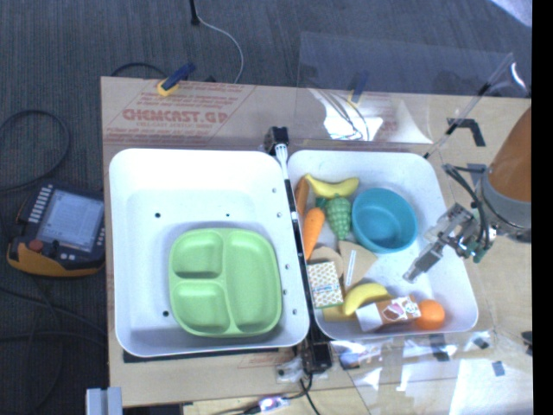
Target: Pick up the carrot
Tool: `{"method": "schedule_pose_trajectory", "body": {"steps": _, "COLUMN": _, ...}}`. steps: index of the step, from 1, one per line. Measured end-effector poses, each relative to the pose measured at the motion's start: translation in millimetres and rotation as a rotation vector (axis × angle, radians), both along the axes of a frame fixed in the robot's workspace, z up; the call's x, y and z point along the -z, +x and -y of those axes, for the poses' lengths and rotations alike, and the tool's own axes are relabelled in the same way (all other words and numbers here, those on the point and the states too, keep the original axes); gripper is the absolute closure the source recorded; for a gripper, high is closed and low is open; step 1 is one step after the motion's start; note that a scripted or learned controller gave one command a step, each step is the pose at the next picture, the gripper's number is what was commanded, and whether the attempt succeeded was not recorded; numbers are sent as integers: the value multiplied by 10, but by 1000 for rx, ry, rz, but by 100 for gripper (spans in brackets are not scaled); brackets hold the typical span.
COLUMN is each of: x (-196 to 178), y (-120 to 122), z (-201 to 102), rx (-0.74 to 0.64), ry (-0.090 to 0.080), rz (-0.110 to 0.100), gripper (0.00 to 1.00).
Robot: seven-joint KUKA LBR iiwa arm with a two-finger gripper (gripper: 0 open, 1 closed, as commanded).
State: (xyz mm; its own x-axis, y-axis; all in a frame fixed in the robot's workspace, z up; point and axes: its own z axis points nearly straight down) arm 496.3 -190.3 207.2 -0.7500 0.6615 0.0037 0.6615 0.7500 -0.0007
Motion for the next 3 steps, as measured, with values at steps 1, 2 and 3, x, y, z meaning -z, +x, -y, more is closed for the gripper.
{"method": "schedule_pose_trajectory", "body": {"steps": 1, "x": 899, "y": -68, "z": 292, "rx": -233, "ry": 4, "rz": 11, "gripper": 0}}
{"method": "schedule_pose_trajectory", "body": {"steps": 2, "x": 1131, "y": -14, "z": 336, "rx": 9, "ry": -10, "rz": 31, "gripper": 0}}
{"method": "schedule_pose_trajectory", "body": {"steps": 3, "x": 1147, "y": 9, "z": 246, "rx": 448, "ry": 8, "rz": 30, "gripper": 0}}
